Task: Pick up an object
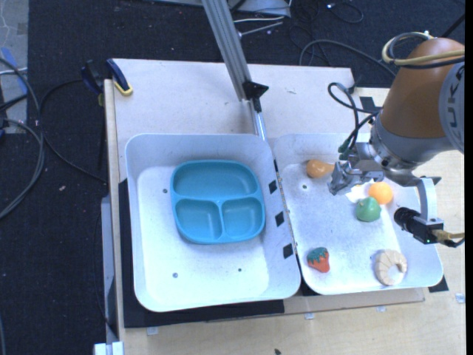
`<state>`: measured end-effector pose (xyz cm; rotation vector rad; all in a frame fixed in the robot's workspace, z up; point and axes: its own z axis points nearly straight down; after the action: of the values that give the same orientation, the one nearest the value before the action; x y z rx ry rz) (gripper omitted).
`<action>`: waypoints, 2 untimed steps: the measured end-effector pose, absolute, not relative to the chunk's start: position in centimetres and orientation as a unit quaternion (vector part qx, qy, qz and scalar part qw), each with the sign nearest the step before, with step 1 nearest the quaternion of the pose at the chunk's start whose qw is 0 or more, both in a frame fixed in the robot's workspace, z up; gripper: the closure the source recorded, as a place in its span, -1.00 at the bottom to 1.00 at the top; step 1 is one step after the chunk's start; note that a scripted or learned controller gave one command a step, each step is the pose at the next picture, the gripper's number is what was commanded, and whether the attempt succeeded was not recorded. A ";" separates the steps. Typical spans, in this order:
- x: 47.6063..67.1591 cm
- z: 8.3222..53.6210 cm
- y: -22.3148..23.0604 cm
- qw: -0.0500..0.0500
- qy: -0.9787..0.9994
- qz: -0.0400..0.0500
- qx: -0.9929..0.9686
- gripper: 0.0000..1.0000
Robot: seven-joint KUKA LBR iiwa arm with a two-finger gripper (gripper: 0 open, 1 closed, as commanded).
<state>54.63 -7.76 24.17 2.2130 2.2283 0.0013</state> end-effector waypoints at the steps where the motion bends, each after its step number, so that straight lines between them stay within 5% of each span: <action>1: 56.0 24.4 -1.8 0.000 0.710 0.001 0.704 1.00; 2: 57.7 25.0 3.7 0.001 0.710 0.002 0.704 1.00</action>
<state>57.74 3.68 25.03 2.2109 2.2298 0.0050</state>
